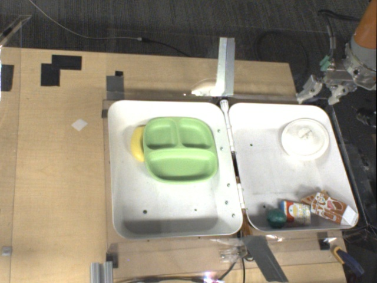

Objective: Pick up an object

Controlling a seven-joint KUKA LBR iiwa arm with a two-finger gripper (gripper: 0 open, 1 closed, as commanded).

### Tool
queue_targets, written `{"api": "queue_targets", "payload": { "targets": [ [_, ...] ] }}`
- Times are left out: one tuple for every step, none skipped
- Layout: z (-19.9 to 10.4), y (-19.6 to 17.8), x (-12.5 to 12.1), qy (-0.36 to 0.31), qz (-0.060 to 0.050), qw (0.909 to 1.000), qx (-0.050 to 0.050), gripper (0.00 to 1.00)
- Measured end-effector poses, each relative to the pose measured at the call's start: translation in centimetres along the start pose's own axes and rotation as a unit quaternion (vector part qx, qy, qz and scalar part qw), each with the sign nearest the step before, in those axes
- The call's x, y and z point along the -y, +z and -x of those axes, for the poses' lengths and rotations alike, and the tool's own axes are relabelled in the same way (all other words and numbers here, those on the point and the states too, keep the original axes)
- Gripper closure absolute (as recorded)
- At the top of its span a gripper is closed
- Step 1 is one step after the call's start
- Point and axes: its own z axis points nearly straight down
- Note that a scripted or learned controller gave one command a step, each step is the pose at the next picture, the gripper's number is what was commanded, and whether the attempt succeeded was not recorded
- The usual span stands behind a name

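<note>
Bottle (293,212) lies lengthwise across right bin (259,175), green cap pointing left; claw (323,91) spread open, ungrasping

The single camera hangs above the bench (53,175) and looks down at a slant, far enough back to take in both white bins, the left bin (126,175) and the right bin (259,175), side by side. Dark floor fills the top of the view, and the arm (362,46) enters at the upper right corner.
</note>
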Motion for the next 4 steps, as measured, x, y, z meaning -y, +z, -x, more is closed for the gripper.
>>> {"api": "queue_targets", "payload": {
  "targets": [
    [-0.1, -1.3, -0.2, -0.004, 0.003, 1.0000, 0.001, 1.00],
    [-5.9, 8.6, 2.4, 0.143, -0.002, 0.9898, -0.001, 1.00],
    [-5.8, 8.6, 2.4, 0.143, -0.001, 0.9898, -0.001, 0.00],
    [-8.9, 16.5, 8.2, 0.085, 0.002, 0.9963, -0.001, 0.00]
  ]
}}
